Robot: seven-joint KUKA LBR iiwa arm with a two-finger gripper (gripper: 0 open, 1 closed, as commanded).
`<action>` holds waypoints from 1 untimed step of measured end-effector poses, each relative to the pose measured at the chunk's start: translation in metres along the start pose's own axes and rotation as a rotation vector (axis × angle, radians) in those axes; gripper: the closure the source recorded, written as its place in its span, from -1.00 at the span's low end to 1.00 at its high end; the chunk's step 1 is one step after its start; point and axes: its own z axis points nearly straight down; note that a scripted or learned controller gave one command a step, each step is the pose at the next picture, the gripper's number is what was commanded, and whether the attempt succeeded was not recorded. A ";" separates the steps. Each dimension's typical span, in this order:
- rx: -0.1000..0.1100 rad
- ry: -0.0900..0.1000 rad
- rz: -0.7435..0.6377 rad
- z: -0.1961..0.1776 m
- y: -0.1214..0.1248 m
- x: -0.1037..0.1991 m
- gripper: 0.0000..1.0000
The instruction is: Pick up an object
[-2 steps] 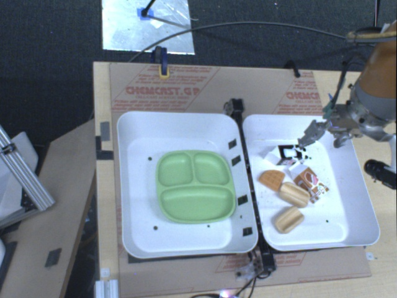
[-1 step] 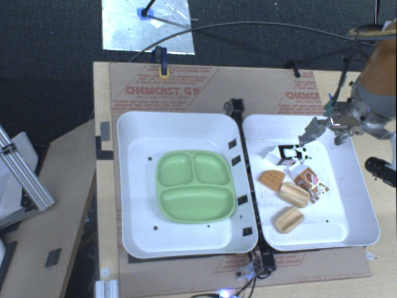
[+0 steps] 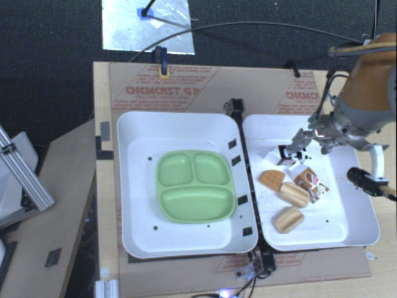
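Where the right bin (image 3: pixel 353 228) comes nearest, a bread roll (image 3: pixel 288 218) lies, with a second roll (image 3: pixel 294 194), a round cookie (image 3: pixel 271 179) and a red-and-white packet (image 3: pixel 309 183) just beyond; farther back, the gripper (image 3: pixel 293 152) hovers, jaw state impossible to tell.

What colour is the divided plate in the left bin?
Light green plate, seen in the camera view.

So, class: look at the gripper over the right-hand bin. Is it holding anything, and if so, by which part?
It cannot be told. The gripper sits low in the right bin, just above the small packet and the bread rolls, but nothing is visibly in its grasp.
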 end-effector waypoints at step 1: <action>0.000 0.000 0.001 0.046 -0.006 0.007 -1.00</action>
